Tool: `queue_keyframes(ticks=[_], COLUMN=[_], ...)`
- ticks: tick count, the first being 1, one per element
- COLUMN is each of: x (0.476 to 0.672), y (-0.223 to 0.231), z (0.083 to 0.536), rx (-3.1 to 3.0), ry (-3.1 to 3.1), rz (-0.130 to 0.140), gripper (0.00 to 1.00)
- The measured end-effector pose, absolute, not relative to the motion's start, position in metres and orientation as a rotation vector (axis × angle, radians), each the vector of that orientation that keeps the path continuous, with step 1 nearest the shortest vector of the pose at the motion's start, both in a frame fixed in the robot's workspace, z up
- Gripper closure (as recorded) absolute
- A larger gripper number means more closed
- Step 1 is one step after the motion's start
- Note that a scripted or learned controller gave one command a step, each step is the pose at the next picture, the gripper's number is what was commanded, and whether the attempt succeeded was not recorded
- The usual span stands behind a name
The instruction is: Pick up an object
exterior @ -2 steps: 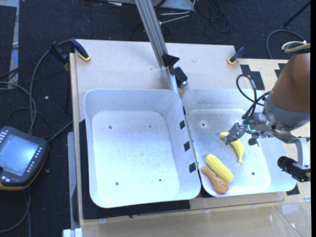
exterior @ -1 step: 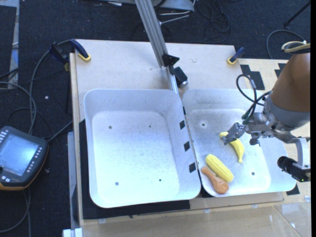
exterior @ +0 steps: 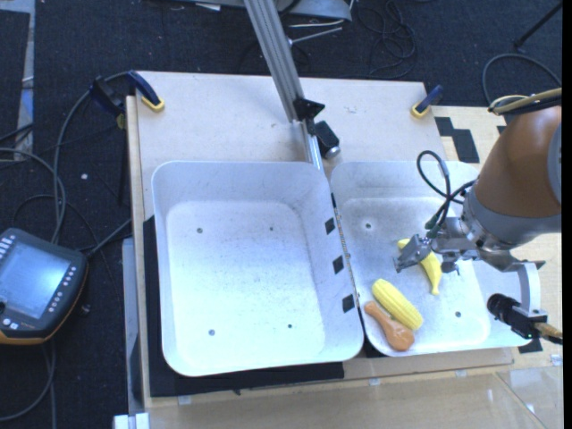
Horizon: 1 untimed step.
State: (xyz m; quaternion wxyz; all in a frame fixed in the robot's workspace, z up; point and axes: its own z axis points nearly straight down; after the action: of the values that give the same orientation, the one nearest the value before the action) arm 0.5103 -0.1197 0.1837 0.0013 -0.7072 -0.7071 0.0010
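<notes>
In the right bin [exterior: 375, 195], a yellow banana [exterior: 433, 273] lies partly hidden under my gripper [exterior: 420, 256], which hangs directly over its upper end. I cannot make out whether the gripper touches it. A yellow corn cob [exterior: 398, 303] lies just below and left of the banana, close to the bin's front. An orange spoon-shaped piece [exterior: 391, 325] rests against the corn's front side. The grey arm with its orange band [exterior: 527, 159] comes in from the right.
The left bin [exterior: 179, 195] stands beside the right one, divided by their shared rims. A slanted metal pole [exterior: 281, 52] rises behind the bins. Yellow clamps [exterior: 150, 104] hold the bench's back corners. A teach pendant [exterior: 36, 280] lies on the floor at left.
</notes>
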Motion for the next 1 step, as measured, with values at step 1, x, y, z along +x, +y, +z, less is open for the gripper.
queue_keyframes(ticks=[1], x=[0.5010], y=[-0.1213], z=[0.1255], rx=[-2.219], ry=[-2.218], rz=[0.004], gripper=[0.00])
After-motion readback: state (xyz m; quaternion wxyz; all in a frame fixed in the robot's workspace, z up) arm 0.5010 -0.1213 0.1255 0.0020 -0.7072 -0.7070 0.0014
